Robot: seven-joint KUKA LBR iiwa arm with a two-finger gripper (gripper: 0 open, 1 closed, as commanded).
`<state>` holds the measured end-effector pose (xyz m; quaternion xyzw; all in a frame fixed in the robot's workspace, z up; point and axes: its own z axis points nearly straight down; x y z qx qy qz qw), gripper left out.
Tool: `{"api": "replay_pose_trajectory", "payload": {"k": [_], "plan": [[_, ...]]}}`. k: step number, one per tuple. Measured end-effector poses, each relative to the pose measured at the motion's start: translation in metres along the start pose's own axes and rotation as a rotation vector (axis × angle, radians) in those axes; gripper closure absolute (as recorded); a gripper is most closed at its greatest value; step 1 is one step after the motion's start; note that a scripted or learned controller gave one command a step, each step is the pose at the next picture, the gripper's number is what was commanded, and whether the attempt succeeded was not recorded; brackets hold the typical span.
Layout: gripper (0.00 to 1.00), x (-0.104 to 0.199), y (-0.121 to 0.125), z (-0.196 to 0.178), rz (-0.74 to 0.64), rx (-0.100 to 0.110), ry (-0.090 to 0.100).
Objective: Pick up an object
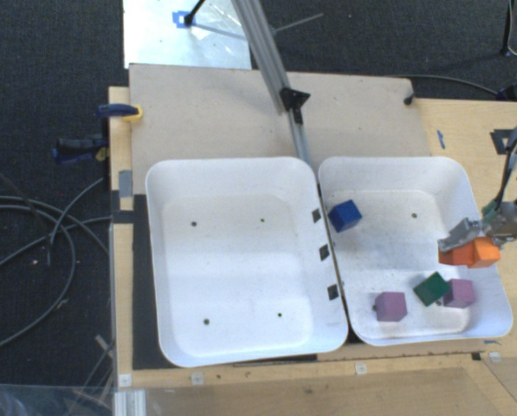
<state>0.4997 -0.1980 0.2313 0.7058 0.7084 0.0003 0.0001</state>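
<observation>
Cut off by the right edge: most of the arm, leaving just the wrist and gripper (468,237) in sight above the right bin (388,173). Hard to make out at this slant and blur: the finger gap itself. Seems to press on the orange block (476,253) at the bin's right wall, one grey finger lying across the block's upper left, the other lost behind it. Cannot tell how wide the claw stands, nor whether the block sits truly between the fingers or merely under them.

Elsewhere in the right bin: a blue block (345,215) near the left wall, a purple block (390,306) toward the front, a green block (429,289) touching a second purple block (459,293) just below the orange one. Beside it, the left bin (232,176), white, dotted with small dark holes.
</observation>
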Motion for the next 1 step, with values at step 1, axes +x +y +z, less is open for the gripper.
{"api": "replay_pose_trajectory", "payload": {"k": [1], "plan": [[0.0, -0.0097, -0.0032, 0.0946, -0.002, -0.007, -0.003]]}}
